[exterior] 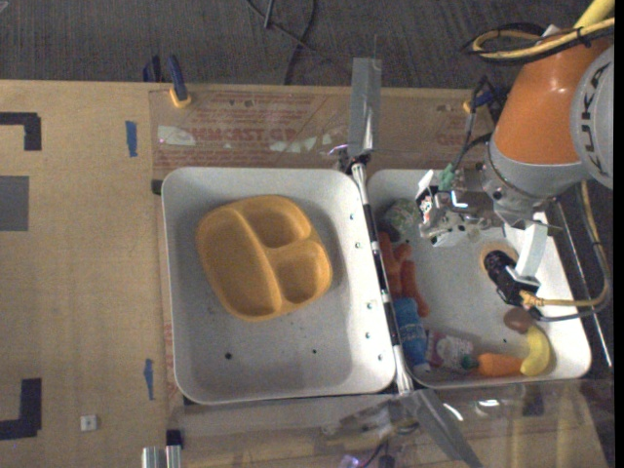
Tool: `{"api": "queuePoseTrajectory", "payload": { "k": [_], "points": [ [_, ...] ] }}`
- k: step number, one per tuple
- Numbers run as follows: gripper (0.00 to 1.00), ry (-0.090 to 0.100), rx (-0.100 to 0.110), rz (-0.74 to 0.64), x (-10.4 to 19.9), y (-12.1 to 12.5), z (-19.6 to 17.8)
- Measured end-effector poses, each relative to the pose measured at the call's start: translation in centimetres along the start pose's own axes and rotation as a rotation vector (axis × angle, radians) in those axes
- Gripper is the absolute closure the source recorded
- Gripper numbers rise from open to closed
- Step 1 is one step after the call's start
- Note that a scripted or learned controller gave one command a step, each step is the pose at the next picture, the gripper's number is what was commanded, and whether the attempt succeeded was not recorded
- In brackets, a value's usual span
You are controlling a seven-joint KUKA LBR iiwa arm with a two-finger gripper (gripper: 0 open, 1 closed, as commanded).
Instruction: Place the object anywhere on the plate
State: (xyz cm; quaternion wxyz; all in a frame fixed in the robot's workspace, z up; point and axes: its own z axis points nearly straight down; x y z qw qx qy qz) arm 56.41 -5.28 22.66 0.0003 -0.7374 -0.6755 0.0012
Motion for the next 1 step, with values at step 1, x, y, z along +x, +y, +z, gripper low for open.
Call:
{"api": "queuePoseTrajectory", "payload": {
  "k": [1],
  "points": [
    [1.0,0.001,-0.001,-0.028,5.87,4.1,3.82]
  ]
}}
